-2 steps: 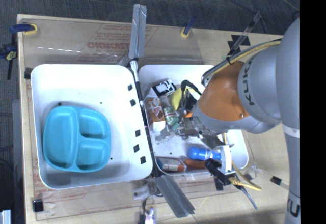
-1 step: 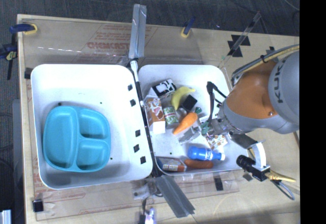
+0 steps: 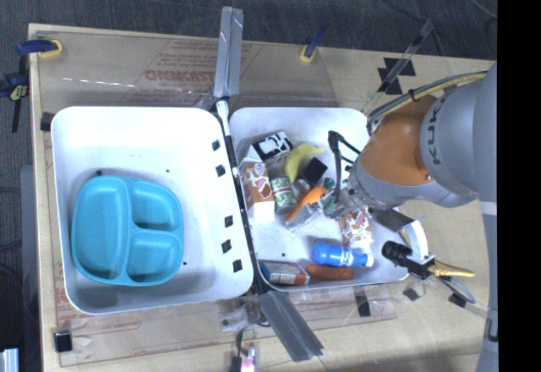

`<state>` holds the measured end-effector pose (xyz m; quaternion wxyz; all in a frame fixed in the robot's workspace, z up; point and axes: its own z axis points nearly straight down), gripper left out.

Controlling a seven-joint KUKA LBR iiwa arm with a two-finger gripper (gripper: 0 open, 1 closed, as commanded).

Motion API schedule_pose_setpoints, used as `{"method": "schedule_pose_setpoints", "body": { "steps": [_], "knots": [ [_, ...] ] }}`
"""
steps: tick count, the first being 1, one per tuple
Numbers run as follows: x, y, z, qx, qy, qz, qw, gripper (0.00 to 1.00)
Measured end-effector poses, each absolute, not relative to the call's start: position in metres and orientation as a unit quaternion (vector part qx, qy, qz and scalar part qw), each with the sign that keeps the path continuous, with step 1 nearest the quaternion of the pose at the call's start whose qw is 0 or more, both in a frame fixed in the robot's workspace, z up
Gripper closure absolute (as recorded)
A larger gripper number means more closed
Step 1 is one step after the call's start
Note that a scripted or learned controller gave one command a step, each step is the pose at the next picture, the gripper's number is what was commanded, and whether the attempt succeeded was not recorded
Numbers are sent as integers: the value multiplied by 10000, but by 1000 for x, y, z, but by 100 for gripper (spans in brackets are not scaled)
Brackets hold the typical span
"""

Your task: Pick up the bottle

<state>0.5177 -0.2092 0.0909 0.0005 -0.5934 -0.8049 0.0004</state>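
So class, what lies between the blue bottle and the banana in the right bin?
In the camera view, a carrot lies between the bottle and the banana.

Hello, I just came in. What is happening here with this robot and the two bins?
A grey and orange robot arm reaches in from the right over the right bin, which is full of small items. Its job is to pick up the bottle, a blue and white one lying on its side near the front edge of that bin, beside a red sausage-like item. The arm's wrist is above the clutter behind the bottle, and the bottle lies apart from it. The left bin holds a blue divided plate.
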Motion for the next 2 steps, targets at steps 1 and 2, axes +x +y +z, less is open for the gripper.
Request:
{"method": "schedule_pose_setpoints", "body": {
  "steps": [1, 2],
  "knots": [
    [476, -210, 91, -6055, -7959, 3, 17, 0],
    [477, -211, 101, -6040, -7970, 6, 14, 100]
  ]
}}
